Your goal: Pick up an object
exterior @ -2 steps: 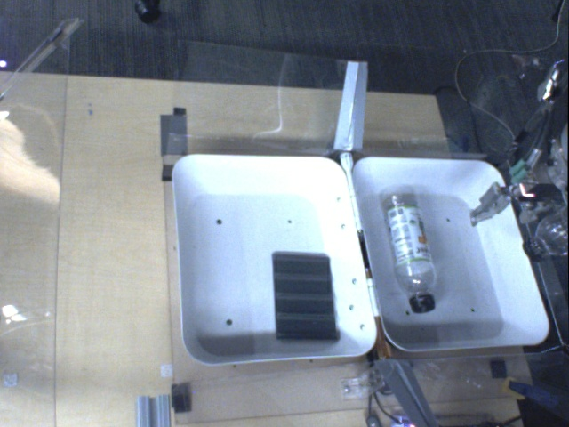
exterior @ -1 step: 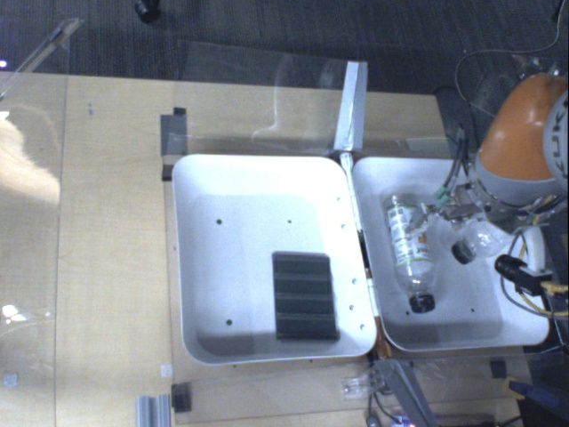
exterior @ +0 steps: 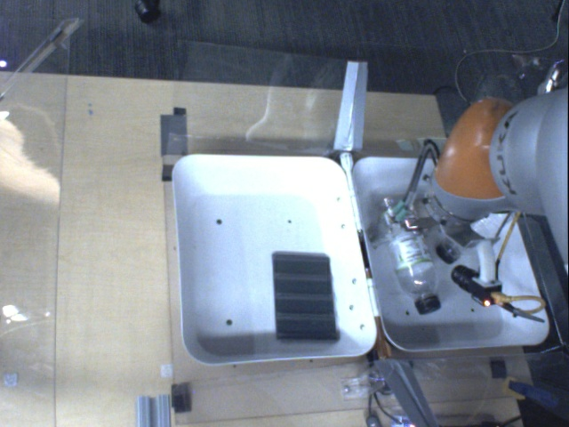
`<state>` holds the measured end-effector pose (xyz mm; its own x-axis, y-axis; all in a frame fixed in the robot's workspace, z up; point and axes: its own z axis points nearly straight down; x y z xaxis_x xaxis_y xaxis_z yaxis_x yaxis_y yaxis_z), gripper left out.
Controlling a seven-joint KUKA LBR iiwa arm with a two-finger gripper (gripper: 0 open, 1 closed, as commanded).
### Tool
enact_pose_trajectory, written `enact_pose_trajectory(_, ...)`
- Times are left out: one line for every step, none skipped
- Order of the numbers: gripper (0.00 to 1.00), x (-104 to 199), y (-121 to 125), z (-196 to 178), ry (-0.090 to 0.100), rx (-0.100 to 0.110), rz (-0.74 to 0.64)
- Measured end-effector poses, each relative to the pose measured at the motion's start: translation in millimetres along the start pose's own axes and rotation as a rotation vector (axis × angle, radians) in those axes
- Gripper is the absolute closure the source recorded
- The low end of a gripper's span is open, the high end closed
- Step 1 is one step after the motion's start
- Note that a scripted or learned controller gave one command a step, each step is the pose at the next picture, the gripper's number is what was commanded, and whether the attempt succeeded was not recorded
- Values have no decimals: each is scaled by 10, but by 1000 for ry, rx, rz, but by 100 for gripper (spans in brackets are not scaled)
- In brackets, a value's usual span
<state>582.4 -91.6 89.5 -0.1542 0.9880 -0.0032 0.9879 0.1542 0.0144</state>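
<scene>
Bench point(exterior: 107, 256): pale wood, runs out well to the left of the pincer and carries both bins.

Left bin point(exterior: 213, 194): white, shallow, the larger in the frame. It sits left of the pincer, its right wall just beside the neighbouring bin.

Right bin point(exterior: 458, 327): white. The pincer hangs inside its outline, over the upper-left part of its floor.

Arm point(exterior: 533, 149): grey, enters from the right. Its orange band point(exterior: 471, 154) lies up and to the right of the pincer.

Pincer point(exterior: 411, 223): low over the right bin, half hidden under the wrist and a tangle of cables. How far it is open cannot be told, nor whether it has hold of anything.

Black ribbed block point(exterior: 305, 296): flat, rectangular, on the floor of the left bin. It lies well apart from the pincer, down and to the left, with the bin walls between.

Clear bottle point(exterior: 411, 261): lying on its side in the right bin, directly below the pincer in the frame. Its upper end is at or under the pincer; contact cannot be made out.

Black cap point(exterior: 428, 304): on the bottle's far end, below the pincer and a little to the right.
</scene>
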Motion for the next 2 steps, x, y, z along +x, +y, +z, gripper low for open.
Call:
enact_pose_trajectory(100, 8, 17, -107, 0, -4, 0)
enact_pose_trajectory(100, 453, 457, -950, 5, 10, -205)
